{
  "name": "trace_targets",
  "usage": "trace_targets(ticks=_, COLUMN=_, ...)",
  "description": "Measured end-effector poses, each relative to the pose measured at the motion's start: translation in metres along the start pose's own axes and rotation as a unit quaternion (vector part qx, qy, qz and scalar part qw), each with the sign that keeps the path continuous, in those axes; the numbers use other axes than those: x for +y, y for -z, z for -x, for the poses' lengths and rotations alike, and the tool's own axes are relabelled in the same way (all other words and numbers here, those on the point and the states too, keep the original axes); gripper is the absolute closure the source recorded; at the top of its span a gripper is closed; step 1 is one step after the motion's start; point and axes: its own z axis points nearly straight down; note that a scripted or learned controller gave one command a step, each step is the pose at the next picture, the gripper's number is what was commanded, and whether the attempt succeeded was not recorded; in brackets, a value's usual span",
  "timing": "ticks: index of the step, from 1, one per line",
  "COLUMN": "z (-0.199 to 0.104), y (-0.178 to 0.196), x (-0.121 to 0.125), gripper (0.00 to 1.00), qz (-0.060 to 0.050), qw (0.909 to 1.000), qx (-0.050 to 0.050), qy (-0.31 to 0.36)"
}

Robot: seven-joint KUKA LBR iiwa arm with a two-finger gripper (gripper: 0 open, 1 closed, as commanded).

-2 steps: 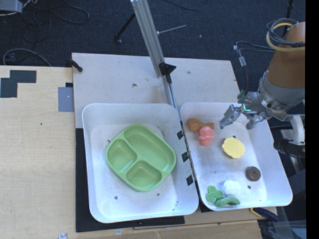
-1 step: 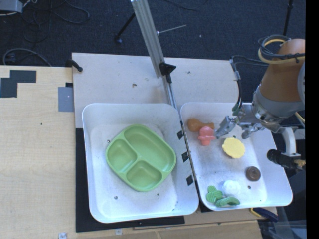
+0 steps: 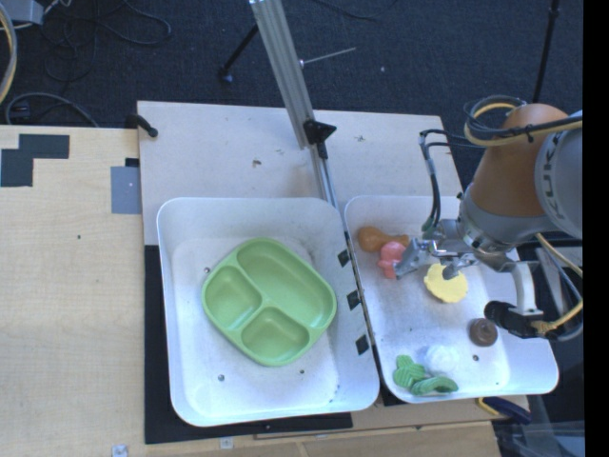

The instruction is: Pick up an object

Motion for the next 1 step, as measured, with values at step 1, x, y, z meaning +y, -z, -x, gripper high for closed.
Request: trace_targets(ticks=1, z=-0.0005, y=-0.0451, x=0.0044, gripper=0.00, qz=0.001, qw=1.0000, qx=0.000, qy=-0.001)
